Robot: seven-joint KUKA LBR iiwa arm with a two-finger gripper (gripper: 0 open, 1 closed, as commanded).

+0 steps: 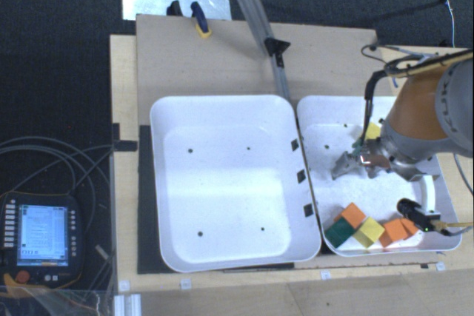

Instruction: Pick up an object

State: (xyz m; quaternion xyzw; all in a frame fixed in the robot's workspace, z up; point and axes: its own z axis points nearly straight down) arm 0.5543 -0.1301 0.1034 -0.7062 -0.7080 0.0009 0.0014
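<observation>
The gripper [348, 165] was seen low in the right bin [326, 123]; whether its fingers were spread could not be told. Orange [353, 214], green [340, 232] and yellow [367, 233] blocks were clustered at the bin's near edge, apart from the gripper.

The bench [222, 59] carries two white bins side by side — the left bin [226, 181] mid-bench, the right bin [326, 129] by the right edge — with a yellow-handled tool [200, 18] at its far edge.
</observation>
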